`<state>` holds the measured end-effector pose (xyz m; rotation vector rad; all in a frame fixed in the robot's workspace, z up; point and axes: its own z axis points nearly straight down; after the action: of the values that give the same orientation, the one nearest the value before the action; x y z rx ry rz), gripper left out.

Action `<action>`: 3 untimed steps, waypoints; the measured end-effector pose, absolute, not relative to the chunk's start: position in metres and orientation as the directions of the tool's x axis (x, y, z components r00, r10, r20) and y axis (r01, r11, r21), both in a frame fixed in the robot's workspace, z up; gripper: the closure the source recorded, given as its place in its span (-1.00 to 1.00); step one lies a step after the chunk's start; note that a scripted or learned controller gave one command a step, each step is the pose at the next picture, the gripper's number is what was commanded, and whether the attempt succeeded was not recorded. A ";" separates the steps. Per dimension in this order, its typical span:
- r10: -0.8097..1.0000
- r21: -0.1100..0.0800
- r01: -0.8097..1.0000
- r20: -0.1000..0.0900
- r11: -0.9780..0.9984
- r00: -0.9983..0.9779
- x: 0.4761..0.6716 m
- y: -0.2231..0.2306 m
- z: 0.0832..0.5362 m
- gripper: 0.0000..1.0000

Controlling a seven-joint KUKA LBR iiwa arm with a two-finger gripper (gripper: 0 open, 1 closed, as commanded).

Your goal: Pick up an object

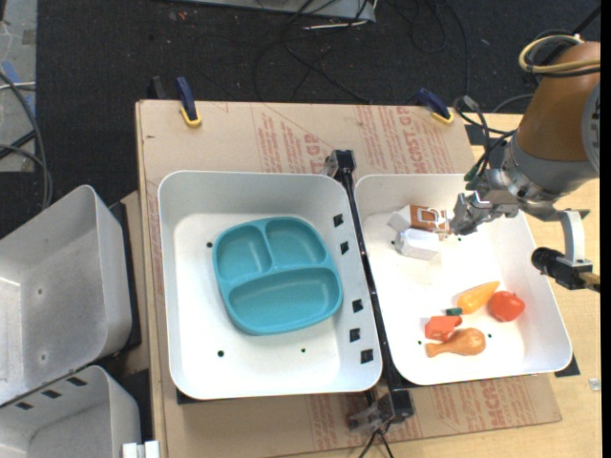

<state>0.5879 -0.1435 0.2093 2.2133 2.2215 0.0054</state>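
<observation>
Our gripper [465, 215] over the right bin [535, 256]

We cannot tell its grip; it hovers beside a small white box [416, 243].

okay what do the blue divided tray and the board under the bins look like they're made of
The blue divided tray looks like moulded plastic: one even colour, soft sheen, rounded compartment walls. The board looks like cardboard: matte tan with red print.

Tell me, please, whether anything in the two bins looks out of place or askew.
Nothing stands out. The blue divided plate lies flat, slightly turned, in the left bin; the toy foods lie loose in the right bin.
</observation>
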 end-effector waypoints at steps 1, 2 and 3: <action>1.000 0.005 1.000 -0.001 0.004 -0.004 0.589 -0.144 0.240 1.00; 1.000 0.003 1.000 0.001 0.008 -0.008 0.600 -0.091 0.249 1.00; 1.000 0.002 1.000 0.002 0.009 -0.009 0.611 -0.029 0.250 1.00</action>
<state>0.6114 -0.0288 0.2498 2.2107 2.2318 0.0045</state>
